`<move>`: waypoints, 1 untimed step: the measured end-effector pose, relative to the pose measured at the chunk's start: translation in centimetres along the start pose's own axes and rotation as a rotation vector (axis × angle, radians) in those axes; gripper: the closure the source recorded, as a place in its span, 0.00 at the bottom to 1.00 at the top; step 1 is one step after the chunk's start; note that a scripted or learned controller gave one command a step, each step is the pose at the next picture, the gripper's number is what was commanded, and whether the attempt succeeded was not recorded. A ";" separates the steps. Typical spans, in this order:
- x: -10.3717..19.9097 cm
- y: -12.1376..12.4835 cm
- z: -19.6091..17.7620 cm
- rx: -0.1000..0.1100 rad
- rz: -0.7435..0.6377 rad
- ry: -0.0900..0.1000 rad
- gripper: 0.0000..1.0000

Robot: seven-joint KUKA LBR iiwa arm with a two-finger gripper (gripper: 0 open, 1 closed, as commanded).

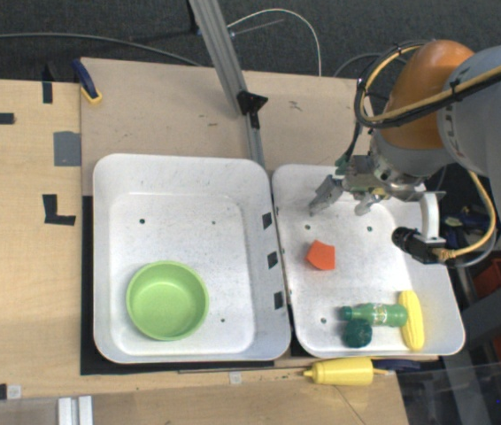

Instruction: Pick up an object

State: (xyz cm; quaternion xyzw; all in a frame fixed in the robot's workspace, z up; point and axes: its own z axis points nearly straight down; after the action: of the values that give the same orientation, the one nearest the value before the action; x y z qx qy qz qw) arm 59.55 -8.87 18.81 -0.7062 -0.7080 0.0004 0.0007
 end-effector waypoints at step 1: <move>0.0 0.0 0.0 0.000 0.000 0.000 0.00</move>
State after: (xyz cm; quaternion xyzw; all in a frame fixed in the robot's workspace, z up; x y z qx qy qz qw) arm 59.54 -8.89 18.81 -0.7063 -0.7079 0.0004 0.0006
